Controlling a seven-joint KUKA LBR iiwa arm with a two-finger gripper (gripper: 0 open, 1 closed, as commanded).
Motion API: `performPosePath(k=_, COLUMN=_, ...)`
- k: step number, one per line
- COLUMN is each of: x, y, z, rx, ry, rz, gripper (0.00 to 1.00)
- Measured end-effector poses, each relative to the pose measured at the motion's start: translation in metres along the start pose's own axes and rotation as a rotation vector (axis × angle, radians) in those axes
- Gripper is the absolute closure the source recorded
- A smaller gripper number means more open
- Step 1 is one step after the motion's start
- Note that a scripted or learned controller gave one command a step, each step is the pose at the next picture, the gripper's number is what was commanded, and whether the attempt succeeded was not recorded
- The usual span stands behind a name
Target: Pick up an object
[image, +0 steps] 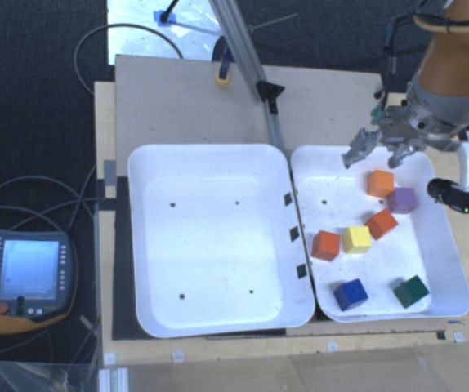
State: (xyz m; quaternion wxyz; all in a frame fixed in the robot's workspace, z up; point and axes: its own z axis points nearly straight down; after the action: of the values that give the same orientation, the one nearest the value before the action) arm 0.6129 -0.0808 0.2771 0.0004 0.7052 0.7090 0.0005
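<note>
White plastic, both of them: two shallow bins sat side by side on the bench, and all the blocks were in the right bin [443,243]. The left bin [210,235] had just a few small dark dots on its floor.

The grey two-finger gripper [379,148] hung over the upper part of the right bin, fingers spread apart with nothing between them. One finger [359,148] pointed down-left, clear of every block. The orange band on the arm [455,43] sat above it in the upper right of the frame.

Closest to the gripper was an orange cube [380,183], just below and to the right of it, not touching. A small purple block [401,200] sat right beside that one. Lower down, a second orange cube [381,222], a yellow cube [357,238] and a third orange cube [325,245] made a loose diagonal row, close together. Near the bottom edge were a blue cube [350,293] and a dark green cube [411,291], well apart from each other.

Off at the lower left of the frame, a grey teach pendant with a lit screen [24,280] lay on the dark floor.
</note>
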Motion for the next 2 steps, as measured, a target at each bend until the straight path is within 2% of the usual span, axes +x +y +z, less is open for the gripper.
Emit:
performPosePath(k=1, x=0.0, y=0.0, z=0.0, rx=-0.001, ry=0.0, rz=0.001, gripper=0.0)
performPosePath(k=2, x=0.001, y=0.004, z=0.061, rx=0.005, ry=0.0, rz=0.003, gripper=0.0)
